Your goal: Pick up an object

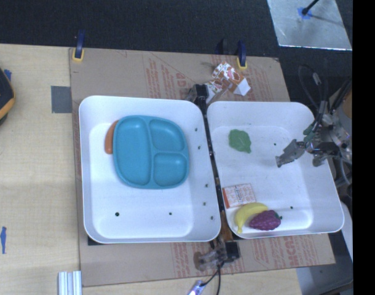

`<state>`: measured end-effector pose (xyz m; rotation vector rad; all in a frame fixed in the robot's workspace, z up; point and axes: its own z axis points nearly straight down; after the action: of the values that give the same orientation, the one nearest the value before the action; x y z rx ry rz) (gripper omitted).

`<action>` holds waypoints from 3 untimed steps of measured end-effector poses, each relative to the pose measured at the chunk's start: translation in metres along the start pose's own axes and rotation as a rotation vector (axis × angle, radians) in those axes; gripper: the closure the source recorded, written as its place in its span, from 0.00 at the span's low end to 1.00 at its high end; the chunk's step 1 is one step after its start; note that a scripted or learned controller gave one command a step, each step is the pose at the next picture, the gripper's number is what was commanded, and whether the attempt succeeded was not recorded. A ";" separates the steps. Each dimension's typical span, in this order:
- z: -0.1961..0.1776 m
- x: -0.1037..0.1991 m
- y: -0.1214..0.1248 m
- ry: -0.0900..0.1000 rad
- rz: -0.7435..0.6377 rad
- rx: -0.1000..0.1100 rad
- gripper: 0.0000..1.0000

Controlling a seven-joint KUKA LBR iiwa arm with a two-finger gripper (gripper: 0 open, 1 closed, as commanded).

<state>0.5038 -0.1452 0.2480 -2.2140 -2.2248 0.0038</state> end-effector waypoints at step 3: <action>0.155 0.031 0.143 0.000 0.001 -0.002 0.00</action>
<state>0.6458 -0.1133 0.0921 -2.2158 -2.2243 0.0017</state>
